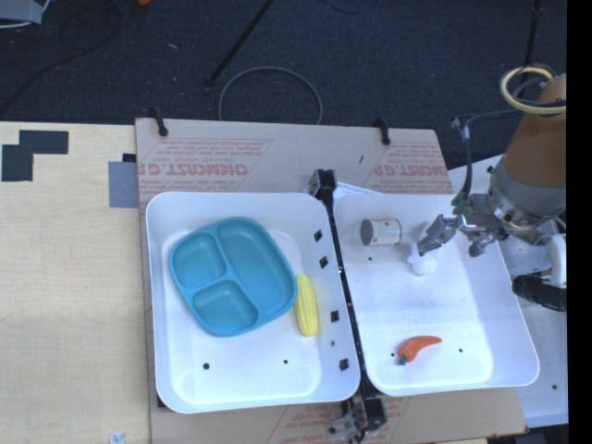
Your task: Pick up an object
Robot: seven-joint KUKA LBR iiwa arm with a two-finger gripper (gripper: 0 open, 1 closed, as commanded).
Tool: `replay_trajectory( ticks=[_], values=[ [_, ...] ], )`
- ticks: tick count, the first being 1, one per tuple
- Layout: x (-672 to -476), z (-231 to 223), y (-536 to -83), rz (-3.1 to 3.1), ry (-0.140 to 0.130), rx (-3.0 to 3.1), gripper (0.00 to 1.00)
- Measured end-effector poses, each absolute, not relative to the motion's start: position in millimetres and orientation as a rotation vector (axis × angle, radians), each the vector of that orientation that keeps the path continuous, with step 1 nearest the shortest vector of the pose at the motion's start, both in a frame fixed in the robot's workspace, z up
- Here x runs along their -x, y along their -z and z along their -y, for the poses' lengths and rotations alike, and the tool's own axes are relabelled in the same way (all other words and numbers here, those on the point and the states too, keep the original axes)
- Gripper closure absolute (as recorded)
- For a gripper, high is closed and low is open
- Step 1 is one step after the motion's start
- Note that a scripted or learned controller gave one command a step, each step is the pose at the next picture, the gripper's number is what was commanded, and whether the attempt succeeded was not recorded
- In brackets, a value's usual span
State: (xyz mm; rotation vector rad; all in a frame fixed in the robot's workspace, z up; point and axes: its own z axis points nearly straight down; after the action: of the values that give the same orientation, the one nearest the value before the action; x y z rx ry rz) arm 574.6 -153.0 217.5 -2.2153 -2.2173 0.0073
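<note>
In the right bin [490, 340] lie three things: a small grey and white cylinder [380, 231] on its side near the back left, a small white object [423, 265] near the middle, and an orange carrot-shaped toy [418, 347] with a green stem near the front. My gripper [431, 241] reaches in from the right and hangs just above and right of the white object, its tip close to it or touching it. The cylinder sits a short way to the gripper's left.
The left bin [240, 387] holds a blue divided plate [233, 274] and a yellow corn cob [306, 304] by the plate's right edge. A black divider [339, 285] runs between the bins. The arm's grey and orange body [536, 155] stands over the right bin's back right corner.
</note>
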Motion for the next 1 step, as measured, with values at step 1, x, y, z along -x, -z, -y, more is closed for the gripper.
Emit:
replay_trajectory(
  ticks=[1],
  values=[
    [-566.3,147.2,-169.5,2.217,-0.006,2.216,0.0]
  ],
)
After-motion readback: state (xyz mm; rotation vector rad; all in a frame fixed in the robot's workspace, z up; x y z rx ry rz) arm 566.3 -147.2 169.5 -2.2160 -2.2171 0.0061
